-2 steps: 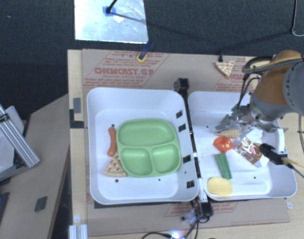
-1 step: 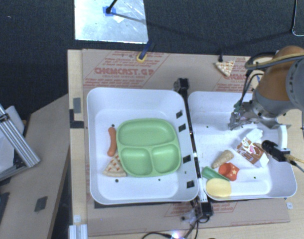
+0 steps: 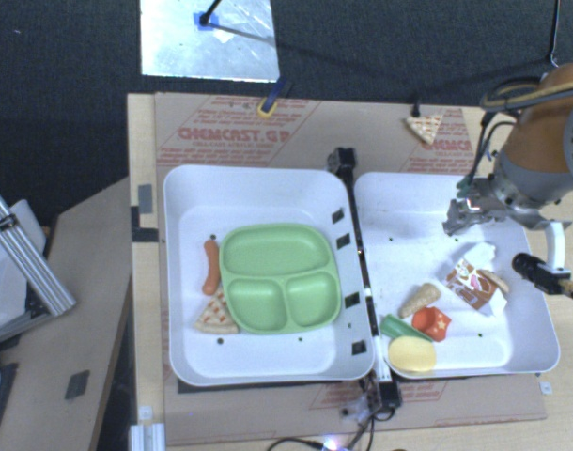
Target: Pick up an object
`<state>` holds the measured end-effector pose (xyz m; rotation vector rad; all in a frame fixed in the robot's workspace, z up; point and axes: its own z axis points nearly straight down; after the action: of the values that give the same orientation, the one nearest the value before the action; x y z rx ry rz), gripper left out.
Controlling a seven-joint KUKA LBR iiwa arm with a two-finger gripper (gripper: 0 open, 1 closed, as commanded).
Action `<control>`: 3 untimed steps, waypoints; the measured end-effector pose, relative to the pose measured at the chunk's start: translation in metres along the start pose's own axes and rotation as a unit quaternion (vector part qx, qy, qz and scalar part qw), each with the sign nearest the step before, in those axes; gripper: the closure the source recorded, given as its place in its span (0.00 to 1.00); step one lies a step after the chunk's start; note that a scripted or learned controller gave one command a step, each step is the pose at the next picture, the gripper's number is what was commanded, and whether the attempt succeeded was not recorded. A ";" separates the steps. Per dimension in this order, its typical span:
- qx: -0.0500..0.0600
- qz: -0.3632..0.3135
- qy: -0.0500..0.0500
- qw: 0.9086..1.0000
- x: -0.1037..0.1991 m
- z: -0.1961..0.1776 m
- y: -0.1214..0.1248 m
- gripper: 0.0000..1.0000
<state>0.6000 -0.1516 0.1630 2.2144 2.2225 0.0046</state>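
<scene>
White right bin (image 3: 380,205); end effector (image 3: 467,216) fingers indistinct.

The bench (image 3: 221,125) is a tan board with red printed lettering on its surface. Two shallow white bins rest on it side by side: the left bin (image 3: 188,195) towards nine o'clock, the right bin (image 3: 399,205) towards three o'clock, their inner rims touching along a dark central strip. A small pizza-slice toy (image 3: 425,126) lies directly on the board at about one o'clock, just beyond the right bin's far rim. A yellow-and-blue clip (image 3: 271,103) sits at twelve o'clock on the bench's far edge.
</scene>
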 end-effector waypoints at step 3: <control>0.002 -0.002 0.001 1.000 0.030 -0.067 -0.016 1.00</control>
<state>0.5831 -0.1213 0.2300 2.2124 2.2304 0.0018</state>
